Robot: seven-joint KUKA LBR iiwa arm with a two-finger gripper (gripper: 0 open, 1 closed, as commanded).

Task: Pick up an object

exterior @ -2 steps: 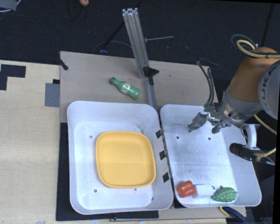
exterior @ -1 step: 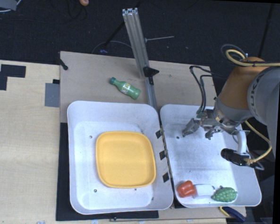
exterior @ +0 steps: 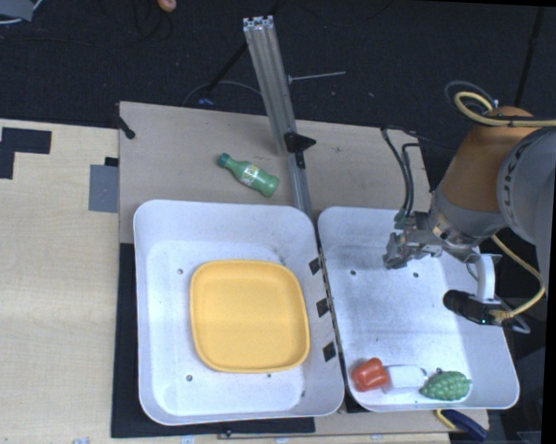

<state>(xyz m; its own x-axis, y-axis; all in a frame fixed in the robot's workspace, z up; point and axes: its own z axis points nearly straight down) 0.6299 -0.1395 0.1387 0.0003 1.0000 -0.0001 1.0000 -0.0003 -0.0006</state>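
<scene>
**Over the right bin, jaws hang far from anything to grab**

Above the upper part of the right bin [exterior: 494, 370], the grey arm [exterior: 506, 183] reaches in and parks its jaws [exterior: 406, 249] over bare white floor. From where I stand I cannot tell whether they are released or clenched; the parts are small and dark against the speckled plastic. Nothing shows between them.

The likely targets sit well below the jaws, huddled along the bin's near wall: a red pepper-like toy [exterior: 370, 373], a small white piece [exterior: 406, 375] just beside it, and a green bumpy toy [exterior: 445, 386] at the end of the row. I would guess they have slid there because the bin floor slopes to its edge, which makes them awkward, as the wall crowds one side.

Off to the left of the jaws, across the dividing rims, a yellow plate [exterior: 250, 315] lies flat in the left bin [exterior: 154, 256], too broad and low for an easy pinch. Up and to the left, a green bottle [exterior: 248, 174] lies on its side on the worktop [exterior: 357, 165], outside both bins.

A long move toward the near wall seems to be needed.
</scene>
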